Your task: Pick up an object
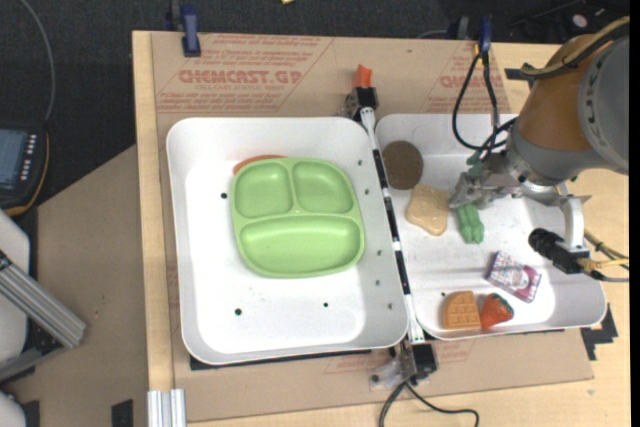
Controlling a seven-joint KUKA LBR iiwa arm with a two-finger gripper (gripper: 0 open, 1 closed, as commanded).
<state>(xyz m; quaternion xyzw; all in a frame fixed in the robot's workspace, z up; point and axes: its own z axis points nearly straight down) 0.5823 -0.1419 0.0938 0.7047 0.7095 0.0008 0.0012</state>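
Beside green toy point(470, 222), at its top end: gripper point(478, 196); finger state not discernible; tan bread piece point(428, 211) left of toy.

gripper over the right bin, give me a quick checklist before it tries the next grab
1. Gripper above a target: ok, it hangs at the top of the green item.
2. Green item between the fingers: cannot tell.
3. Neighbours apart from the green item: ok, the tan slice lies to its left with a gap.
4. Other items out of the way: ok, wrapper and waffle lie nearer the front.
5. Cable free: cannot tell.
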